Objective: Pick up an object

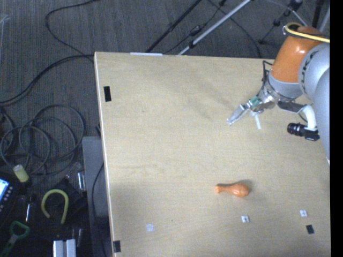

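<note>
One orange pear-shaped object point(233, 189) lies well apart from one gripper point(244, 114).

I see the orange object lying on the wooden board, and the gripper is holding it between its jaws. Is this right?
Not quite. The orange object does lie on the wooden board, but the gripper is not holding it: in the camera view it hangs apart from the object, farther up the board.

I see the gripper point(245, 116) over the far right of the tan bench top point(161, 143), fingers spread, nothing between them. An orange pear-shaped object point(233, 189) lies nearer, well apart from it. Cables point(43, 138) on the floor at left.
</note>
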Controlling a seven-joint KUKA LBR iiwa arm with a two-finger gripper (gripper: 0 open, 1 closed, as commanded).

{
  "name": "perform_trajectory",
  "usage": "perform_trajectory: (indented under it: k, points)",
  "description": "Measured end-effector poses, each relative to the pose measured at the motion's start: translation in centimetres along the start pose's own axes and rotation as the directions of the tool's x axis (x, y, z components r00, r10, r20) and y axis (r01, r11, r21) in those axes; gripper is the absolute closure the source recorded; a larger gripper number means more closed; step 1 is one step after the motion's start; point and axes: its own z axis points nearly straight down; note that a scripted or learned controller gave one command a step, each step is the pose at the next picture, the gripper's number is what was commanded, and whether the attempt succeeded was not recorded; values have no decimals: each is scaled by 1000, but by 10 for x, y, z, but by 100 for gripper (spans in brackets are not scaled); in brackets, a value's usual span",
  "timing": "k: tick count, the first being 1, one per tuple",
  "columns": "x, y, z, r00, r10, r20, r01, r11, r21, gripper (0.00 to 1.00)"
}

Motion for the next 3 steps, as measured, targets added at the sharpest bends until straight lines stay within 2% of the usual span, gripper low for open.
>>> perform_trajectory:
  k: [1, 2, 3]
  points:
    - [12, 6, 18, 966, -258, 0, 258, 966, -2, 0]
    - [13, 8, 7, 966, -258, 1, 258, 966, -7, 100]
    - [56, 14, -67, 981, -193, -1, 193, 981, -4, 100]
